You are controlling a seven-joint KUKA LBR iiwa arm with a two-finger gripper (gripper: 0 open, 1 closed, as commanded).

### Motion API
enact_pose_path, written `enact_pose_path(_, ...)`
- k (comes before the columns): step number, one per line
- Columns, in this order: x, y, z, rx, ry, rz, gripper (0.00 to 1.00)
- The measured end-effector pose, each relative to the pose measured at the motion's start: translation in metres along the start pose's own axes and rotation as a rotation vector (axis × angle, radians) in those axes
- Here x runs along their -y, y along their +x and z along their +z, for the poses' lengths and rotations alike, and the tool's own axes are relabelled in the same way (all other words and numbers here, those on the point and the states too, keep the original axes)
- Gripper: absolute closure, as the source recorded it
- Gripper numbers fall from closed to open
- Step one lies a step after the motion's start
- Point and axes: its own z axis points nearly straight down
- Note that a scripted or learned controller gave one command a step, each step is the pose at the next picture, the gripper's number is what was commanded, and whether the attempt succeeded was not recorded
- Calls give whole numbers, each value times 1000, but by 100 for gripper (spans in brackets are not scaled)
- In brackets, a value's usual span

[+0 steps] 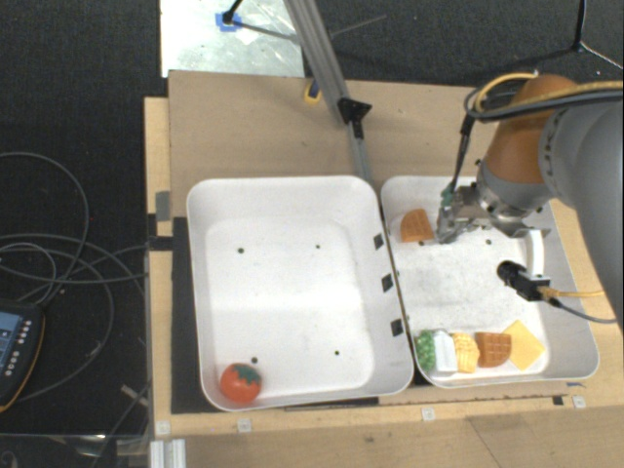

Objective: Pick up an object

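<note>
- The end effector (450,224) hangs low in the right white shallow bin (575,359), just beside a small orange-brown wedge-shaped object (416,226) at its nine o'clock.
- Whether it is spread or pressed together, I cannot tell.

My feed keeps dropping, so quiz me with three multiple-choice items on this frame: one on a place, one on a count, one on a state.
1. Where does the red tomato lie?
A. Near-left corner of the left bin
B. Far-right corner of the left bin
C. In the right bin

2. How many items sit in the row along the right bin's near edge?
A. One
B. Two
C. Five

3. Where is the gripper in relation to the orange piece?
A. Over the left bin, far from it
B. Low in the right bin, right beside it
C. Outside both bins

Answers: 1 A, it rests alone in that corner. 2 C, green, white, yellow corn, brown waffle, yellow wedge. 3 B, it sits just right of the piece at the bin's far end.
</note>
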Motion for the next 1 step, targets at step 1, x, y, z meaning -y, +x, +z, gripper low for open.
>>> enact_pose_path(1, 3, 3, -46, 0, -3, -2, 100)
